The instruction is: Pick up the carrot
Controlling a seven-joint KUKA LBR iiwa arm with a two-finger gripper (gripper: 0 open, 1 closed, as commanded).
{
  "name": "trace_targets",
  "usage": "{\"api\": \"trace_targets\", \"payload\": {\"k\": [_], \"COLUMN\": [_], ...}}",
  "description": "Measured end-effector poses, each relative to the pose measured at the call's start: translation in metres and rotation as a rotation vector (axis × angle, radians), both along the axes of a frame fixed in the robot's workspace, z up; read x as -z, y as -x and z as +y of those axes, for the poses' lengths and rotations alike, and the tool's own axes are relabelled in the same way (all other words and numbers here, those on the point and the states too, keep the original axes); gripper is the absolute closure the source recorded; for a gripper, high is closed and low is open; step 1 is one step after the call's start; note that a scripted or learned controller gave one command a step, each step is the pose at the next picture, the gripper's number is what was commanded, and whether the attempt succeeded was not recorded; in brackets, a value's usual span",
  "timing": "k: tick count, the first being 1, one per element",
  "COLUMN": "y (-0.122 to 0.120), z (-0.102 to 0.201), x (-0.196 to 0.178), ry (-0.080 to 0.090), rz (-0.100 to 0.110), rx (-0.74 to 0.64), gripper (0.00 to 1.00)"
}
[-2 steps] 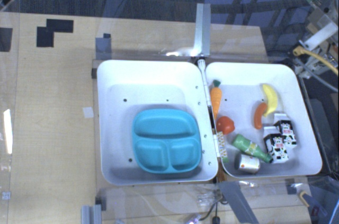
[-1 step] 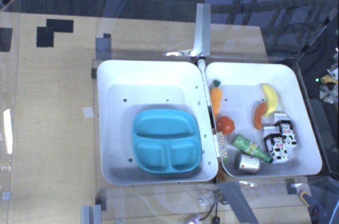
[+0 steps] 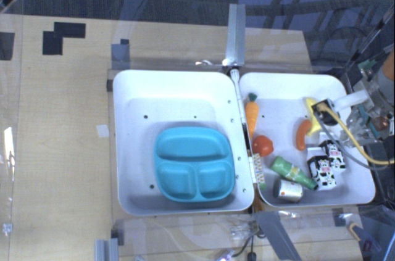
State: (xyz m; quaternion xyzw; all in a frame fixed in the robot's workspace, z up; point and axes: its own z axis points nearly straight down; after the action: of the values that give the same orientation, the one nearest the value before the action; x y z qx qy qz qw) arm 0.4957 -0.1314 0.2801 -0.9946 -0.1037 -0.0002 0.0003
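Carrot point(image 3: 252, 114): orange body, pale green-white top, lying flat in the right bin point(image 3: 281, 84). It sits close to that bin's left wall, top pointing toward the far rim, tapered end toward the near side. Nothing touches it.

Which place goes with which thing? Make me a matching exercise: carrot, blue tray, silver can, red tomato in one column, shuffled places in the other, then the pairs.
Things:
1. carrot
2. blue tray
3. silver can
4. red tomato

Places:
A. near the front edge of the right bin, beside the green bottle
B. in the left bin
C. at the right bin's left wall, toward the back, leafy end pointing away
D. in the right bin, just in front of the carrot

Pairs: 1-C, 2-B, 3-A, 4-D
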Motion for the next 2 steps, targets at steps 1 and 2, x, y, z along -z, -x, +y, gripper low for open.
{"api": "trace_targets", "payload": {"k": [1, 2], "y": [0.008, 0.008], "z": [0.059, 0.140], "x": [-0.005, 0.010], "ry": [-0.001, -0.001], "rz": [-0.001, -0.003], "rx": [0.000, -0.043], "gripper": [1.00, 1.00]}}
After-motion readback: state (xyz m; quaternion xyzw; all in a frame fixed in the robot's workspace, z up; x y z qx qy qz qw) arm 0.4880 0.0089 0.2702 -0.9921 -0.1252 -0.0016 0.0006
